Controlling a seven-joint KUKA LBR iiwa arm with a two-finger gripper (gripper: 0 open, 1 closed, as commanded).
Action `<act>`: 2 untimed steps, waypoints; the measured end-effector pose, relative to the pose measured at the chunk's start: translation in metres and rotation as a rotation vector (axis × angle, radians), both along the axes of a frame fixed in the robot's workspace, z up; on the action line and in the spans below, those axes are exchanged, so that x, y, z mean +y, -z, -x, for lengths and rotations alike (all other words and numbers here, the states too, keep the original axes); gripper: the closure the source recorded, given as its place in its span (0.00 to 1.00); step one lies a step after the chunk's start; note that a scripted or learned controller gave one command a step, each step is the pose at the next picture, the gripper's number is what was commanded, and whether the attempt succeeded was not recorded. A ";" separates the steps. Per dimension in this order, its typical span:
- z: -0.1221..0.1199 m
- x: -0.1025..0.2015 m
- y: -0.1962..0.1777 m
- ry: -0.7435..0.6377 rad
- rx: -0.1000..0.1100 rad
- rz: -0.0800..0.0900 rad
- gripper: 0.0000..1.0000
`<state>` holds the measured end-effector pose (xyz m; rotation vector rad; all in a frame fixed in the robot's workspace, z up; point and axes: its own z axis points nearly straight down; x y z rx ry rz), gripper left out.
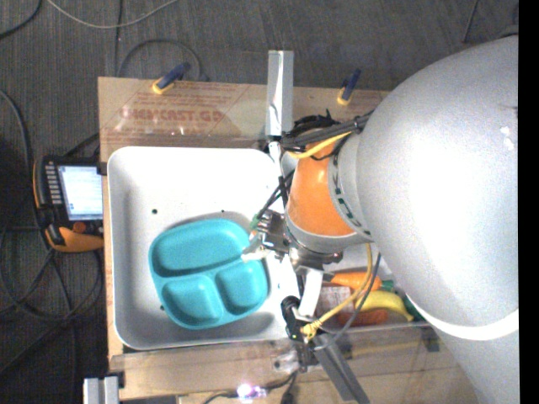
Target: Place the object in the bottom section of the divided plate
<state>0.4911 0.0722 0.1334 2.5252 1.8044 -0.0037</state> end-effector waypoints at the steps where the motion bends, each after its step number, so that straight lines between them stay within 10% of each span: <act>1: -0.009 0.005 0.003 0.328 -0.042 -0.010 0.00; 2: 0.007 -0.048 -0.046 0.212 0.024 -0.028 0.00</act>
